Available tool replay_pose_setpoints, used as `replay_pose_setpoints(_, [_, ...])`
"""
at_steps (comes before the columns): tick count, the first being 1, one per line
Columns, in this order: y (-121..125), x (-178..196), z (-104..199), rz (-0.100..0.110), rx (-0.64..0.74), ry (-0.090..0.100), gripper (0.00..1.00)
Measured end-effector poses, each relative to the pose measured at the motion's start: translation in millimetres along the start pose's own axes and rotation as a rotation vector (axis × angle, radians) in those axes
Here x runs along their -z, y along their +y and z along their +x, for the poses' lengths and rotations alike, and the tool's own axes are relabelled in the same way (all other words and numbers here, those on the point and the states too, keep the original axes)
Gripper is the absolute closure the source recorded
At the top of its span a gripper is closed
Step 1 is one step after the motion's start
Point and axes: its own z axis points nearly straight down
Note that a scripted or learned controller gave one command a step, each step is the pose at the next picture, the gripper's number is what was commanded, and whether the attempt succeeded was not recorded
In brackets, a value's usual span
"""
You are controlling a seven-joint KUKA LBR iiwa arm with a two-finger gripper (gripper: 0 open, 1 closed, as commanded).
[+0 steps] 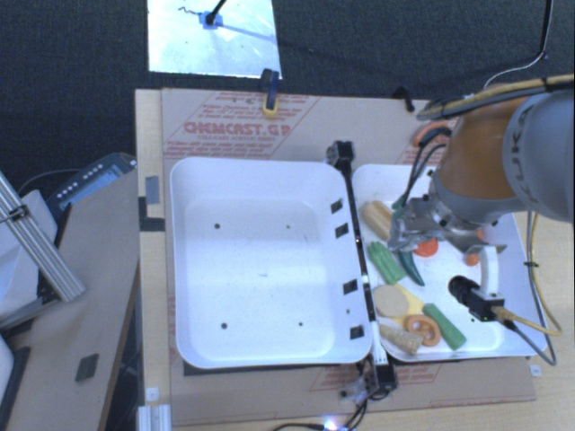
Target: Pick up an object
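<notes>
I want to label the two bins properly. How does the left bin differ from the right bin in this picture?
The left bin shows bare floor; the right bin holds toy foods such as a corn cob. The left bin lies fully in view; the arm covers part of the right bin. Both are shallow and white.

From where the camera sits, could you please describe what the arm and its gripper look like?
The arm is a thick, rounded grey cylinder with a broad orange band above the wrist. Thin dark, yellow and orange cables run along its upper side. The gripper is a compact grey metal assembly over the right bin.
</notes>
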Motion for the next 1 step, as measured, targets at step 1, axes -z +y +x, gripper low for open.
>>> replay_pose_setpoints(1, [-56.3, -0.1, 12.6, 0.001, -0.001, 0.001, 1.00])
